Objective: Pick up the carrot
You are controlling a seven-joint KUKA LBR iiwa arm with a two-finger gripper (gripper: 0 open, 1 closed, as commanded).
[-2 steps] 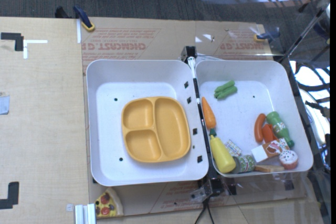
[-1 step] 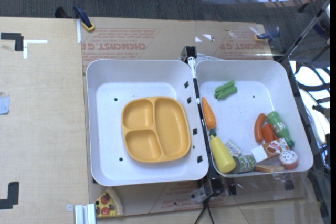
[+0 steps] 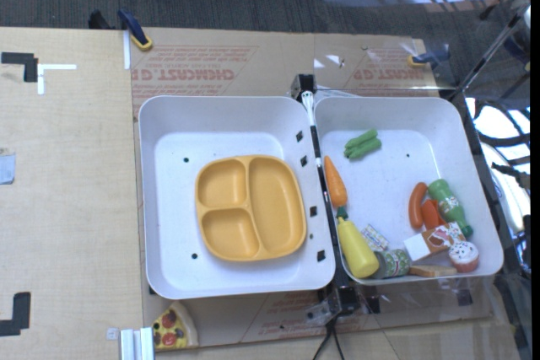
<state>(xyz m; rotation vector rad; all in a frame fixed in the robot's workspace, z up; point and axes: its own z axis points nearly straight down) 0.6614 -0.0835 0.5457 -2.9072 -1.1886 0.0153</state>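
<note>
In the camera view, two white bins sit side by side on the bench, and the carrot (image 3: 336, 181) lies in the right bin (image 3: 462, 131), the one on the side the arm reaches in from. It rests lengthwise against that bin's left wall, right beside the seam where the bins meet. Its narrow orange tip points to the far end of the bin and its thicker end, with a bit of green, points to the near end. A yellow bottle (image 3: 356, 249) lies just beyond that green end, touching it or nearly so. A green pea pod (image 3: 363, 145) lies apart from the carrot, further up the bin floor. Along the bin's right and near sides is a cluster of toys: a red sausage (image 3: 417, 205), a green bottle (image 3: 449, 206), a small can (image 3: 390, 262) and a cupcake (image 3: 462, 254). The left bin (image 3: 153, 181) holds a yellow divided plate (image 3: 251, 206). A pizza slice (image 3: 171, 328) lies on the bench outside that bin's near corner. Whether the gripper is open or closed cannot be told.
</note>
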